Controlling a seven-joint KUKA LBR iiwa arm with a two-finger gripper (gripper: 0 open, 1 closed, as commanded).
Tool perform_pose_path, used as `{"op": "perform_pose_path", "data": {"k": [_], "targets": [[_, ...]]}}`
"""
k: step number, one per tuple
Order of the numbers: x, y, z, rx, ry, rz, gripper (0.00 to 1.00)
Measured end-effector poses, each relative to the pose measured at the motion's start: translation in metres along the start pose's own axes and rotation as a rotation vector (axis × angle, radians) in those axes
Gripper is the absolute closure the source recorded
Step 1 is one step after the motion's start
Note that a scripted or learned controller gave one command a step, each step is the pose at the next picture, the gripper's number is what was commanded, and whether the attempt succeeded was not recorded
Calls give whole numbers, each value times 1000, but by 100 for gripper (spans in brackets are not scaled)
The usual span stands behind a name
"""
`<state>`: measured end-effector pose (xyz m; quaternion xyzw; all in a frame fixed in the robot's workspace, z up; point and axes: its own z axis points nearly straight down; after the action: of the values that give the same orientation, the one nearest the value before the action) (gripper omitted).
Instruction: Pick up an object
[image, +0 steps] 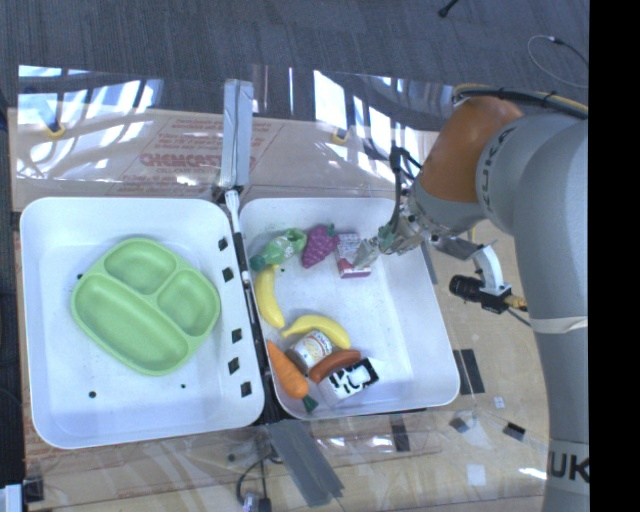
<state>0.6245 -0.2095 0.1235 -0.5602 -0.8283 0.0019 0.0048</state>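
The right bin (415, 330) holds several toy foods. Along its far side lie a green leafy piece (278, 245), purple grapes (318, 243) and a small pink-and-red box (347, 254). A yellow banana (266, 296) lies by the left wall. Near the front sit a second banana (318, 326), a small can (312, 347), a carrot (287, 372), a red sausage (335, 362) and a black-and-white item (353, 377). My gripper (378, 245) is low at the bin's far right, right beside the pink-and-red box and touching or nearly touching its right edge.
The left bin (50, 390) bears a green divided plate (147, 303). A ridge with black clips (240, 330) separates the bins. The arm's orange band (465, 150) and grey body reach over the right bin's far right corner. A clear plastic sheet lies behind the bins.
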Motion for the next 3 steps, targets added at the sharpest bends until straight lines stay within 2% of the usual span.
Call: {"op": "perform_pose_path", "data": {"k": [1, 2, 3], "targets": [[0, 0, 0, 0, 0, 0, 0], [0, -2, 20, -2, -1, 80, 0], [-6, 32, 35, -3, -2, 106, 0]]}}
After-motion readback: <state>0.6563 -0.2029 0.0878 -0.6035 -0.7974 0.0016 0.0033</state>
